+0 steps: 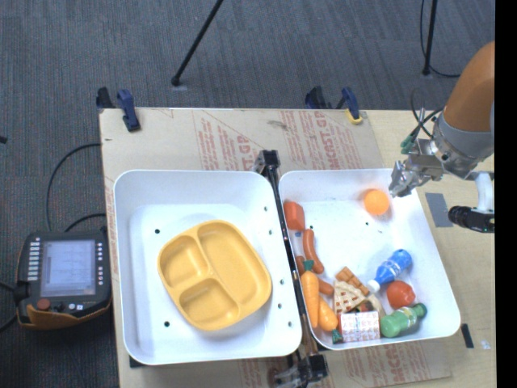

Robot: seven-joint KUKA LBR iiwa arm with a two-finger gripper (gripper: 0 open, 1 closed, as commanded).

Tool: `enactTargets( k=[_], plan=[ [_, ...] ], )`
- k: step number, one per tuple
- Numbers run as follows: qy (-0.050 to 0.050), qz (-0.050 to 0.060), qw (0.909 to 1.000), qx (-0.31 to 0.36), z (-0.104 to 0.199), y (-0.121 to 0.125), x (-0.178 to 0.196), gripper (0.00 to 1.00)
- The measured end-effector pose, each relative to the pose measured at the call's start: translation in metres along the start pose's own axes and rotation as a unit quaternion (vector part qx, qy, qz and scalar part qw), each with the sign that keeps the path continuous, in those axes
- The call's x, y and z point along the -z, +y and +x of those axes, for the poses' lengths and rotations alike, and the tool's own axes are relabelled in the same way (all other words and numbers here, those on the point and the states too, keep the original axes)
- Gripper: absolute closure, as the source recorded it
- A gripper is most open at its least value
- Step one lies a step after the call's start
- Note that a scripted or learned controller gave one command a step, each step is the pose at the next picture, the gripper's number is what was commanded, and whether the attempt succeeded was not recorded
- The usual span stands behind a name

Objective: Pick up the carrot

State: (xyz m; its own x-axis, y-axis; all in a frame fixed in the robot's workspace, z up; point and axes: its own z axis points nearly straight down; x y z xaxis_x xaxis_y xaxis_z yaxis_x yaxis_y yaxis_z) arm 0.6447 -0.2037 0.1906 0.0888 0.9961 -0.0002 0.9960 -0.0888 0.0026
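Note:
The carrot (310, 297) is a long orange piece with a green top, lying along the left wall of the right bin (343, 186) near the front. My gripper (399, 186) hangs over the right bin's far right corner, well away from the carrot, just right of an orange ball (376, 202). Nothing shows between its fingers.
The left bin (137, 217) holds a yellow divided plate (213, 274). Crowded around the carrot are sausages (312, 251), a red piece (294, 215), a waffle-like slice (349, 293), a small carton (359, 326), a blue bottle (392, 267), a tomato (400, 294) and a green bottle (401, 321).

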Motion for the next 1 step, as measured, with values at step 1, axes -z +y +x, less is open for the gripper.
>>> enactTargets(
  k=[1],
  plan=[
    [0.001, 0.002, 0.9823, 0.188, 0.0154, -0.0575, -0.1031, 1.00]
  ],
)
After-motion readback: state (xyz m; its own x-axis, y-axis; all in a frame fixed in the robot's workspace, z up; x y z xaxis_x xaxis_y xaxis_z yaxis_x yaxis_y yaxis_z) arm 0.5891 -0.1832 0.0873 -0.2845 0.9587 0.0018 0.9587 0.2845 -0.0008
